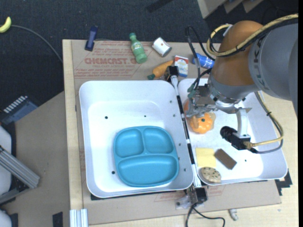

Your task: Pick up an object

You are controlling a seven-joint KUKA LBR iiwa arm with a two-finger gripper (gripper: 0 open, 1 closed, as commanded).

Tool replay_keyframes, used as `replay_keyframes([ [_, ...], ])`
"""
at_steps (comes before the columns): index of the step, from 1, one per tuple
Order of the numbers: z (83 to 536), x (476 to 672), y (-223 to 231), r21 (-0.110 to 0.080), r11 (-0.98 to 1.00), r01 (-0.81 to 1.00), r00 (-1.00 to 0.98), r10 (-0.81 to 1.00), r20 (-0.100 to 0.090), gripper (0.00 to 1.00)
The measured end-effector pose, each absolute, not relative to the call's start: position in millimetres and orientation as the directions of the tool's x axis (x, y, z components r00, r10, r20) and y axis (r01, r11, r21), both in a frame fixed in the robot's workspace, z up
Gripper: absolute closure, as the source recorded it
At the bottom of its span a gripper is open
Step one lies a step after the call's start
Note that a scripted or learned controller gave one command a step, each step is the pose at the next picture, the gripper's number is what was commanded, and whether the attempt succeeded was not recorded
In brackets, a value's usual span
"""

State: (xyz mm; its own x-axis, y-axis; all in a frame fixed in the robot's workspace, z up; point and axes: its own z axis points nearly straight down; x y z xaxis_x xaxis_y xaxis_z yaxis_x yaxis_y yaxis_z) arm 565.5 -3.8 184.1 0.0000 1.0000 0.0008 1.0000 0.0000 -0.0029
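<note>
My gripper [199,108] hangs low over the left side of the right bin [265,167], close to the wall shared with the left bin. Directly beneath and in front of it sits an orange pumpkin-like toy [201,124], its top edge meeting the gripper's lower end. The wrist and the orange band [236,48] hide the gripper's tips, and I cannot make out whether it touches the toy. Nearer the front of the same bin lie a yellow square [205,157], a brown block [225,159] and a round speckled cookie [209,175].
A blue divided plate [146,155] lies in the left bin [94,108]. Behind the bins on the board are a green bottle [138,48], a white can [161,47], a carrot-like toy [161,70] and a small carton [180,65]. Cables loop around the wrist.
</note>
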Motion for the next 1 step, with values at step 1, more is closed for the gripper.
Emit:
replay_keyframes([
  [1, 207.7, 524.7, 4.6, -0.003, 0.000, 1.000, 0.000, 1.000, 0.002, 1.00],
])
